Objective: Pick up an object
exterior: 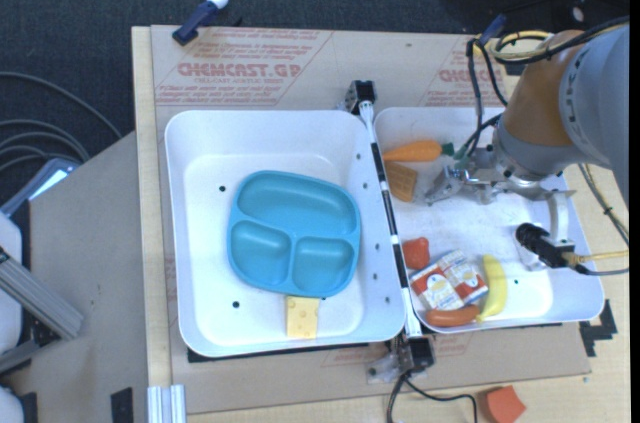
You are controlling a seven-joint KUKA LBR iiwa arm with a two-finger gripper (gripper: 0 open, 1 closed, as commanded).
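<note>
The right bin (581,303) holds an orange carrot (412,151) at its far left and a brown wedge (402,181) just below it. Along its near side lie a red block (415,252), a red and white packet (450,283), a yellow banana (494,286) and a reddish sausage (450,316). My gripper (440,185) hangs low over the bin's middle, pointing left, just right of the brown wedge and under the carrot's tip. I see nothing held in it.
The left bin (180,211) carries a blue divided plate (293,233) and a yellow cheese square (302,316) at its near edge. A black cable plug (535,244) hangs over the right bin. A blue and white marker (200,18) lies on the bench's far side.
</note>
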